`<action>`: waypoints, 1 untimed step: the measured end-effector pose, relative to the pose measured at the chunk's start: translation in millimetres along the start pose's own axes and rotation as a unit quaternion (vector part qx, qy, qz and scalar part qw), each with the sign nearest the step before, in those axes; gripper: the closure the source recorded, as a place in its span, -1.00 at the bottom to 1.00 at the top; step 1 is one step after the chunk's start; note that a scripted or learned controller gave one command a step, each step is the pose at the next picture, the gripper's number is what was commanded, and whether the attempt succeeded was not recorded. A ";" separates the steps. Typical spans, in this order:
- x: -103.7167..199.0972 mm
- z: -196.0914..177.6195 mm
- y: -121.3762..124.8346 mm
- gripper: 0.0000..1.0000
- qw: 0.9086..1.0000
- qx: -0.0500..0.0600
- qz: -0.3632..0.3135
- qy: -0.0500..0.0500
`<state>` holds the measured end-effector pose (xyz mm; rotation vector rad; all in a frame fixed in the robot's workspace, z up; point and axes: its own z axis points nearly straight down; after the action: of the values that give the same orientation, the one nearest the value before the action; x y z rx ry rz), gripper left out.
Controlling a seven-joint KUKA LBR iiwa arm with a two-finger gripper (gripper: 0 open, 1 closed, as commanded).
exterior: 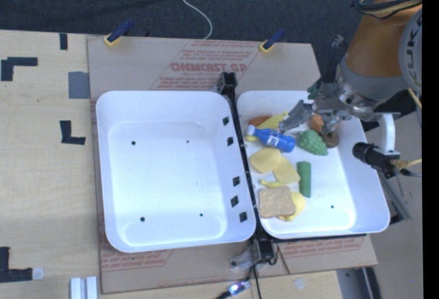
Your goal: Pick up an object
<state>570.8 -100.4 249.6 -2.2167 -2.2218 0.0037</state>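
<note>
Two bins: a pair of shallow white trays are sitting side by side on a cardboard sheet (206, 68) laid over the wooden bench (41, 153).
Near edge: a black clip (255, 249) is showing at the front, where the two bins are meeting.
Left bin (164, 167): its white floor is showing a few small dark dots.
Right bin (343, 208): it is holding a cluster of toy food, gathered toward its left and far side.
Nearest item: a brown slice of toast (276, 201) is lying on yellow pieces (298, 204) close to the near wall.
Beside it: a green stick-shaped piece (304, 178) is lying just to the right of a pale yellow piece (273, 162).
Middle: a blue bottle (271, 139) with a white cap is lying on its side, cap pointing toward the divider.
Farther back: a green leafy item (313, 142) is resting beside the bottle, with a yellow piece (273, 122), a reddish one (258, 119) and an orange-brown one (318, 122) beyond.
Gripper (299, 116): it is hanging over the far part of the cluster, fingers pointing left; open or closed cannot be told from this angle, and nothing is visibly between them.
Arm (381, 30): grey with an orange band, it is reaching in from the right.
Far edge: two blue-and-yellow clamps (118, 31) are pinning the cardboard, and a cable (195, 6) is trailing across the dark backdrop.
</note>
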 end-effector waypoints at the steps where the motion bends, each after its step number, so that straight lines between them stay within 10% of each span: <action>1: -3.4 143.5 59.8 -1.00 1.000 -0.004 0.000 -0.003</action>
<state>630.0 -103.6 105.9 -2.2231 -2.2293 0.0035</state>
